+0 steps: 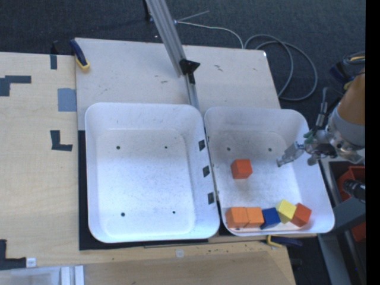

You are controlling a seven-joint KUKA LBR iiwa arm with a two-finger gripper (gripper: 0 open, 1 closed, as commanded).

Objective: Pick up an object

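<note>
An orange cube (241,168) lay alone near the middle of the right bin (255,120). The gripper (295,154) hung at its three o'clock, nothing seen between the fingers; whether they were apart could not be told. The approach was judged under way; centring and descent were still called for. Counted: three orange cubes, one blue cube (270,217), one yellow cube (287,209), one red cube (301,214), two bins.

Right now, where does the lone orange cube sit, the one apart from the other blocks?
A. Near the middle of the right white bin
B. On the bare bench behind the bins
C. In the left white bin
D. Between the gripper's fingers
A: the lone orange cube rests on the floor of the right white bin, apart from the row of blocks along its near edge.
</note>
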